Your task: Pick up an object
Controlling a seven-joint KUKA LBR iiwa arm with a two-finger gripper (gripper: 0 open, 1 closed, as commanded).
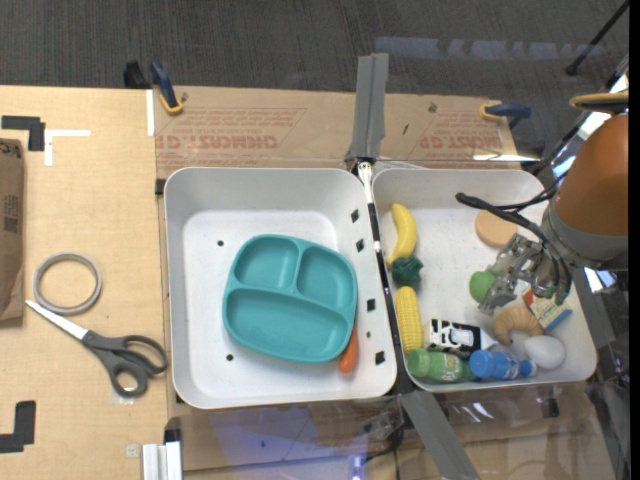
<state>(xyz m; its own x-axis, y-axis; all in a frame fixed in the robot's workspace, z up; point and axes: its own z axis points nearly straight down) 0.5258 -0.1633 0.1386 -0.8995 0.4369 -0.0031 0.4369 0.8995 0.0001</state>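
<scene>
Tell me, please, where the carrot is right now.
The carrot lies in the left bin, near its front right corner, tucked against the teal plate.

Cardboard sheet (300, 128): upside-down red print, approx "CHEMCZ, GE"

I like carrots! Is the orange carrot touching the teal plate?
Touching. The camera view shows the carrot tucked against the teal divided plate's lower right rim, no gap.

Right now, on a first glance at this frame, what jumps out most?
The teal divided plate fills the left bin, with a carrot at its lower right edge. The right bin is crowded: a banana and corn cob along its left side, and the gripper low over a green ball.
</scene>
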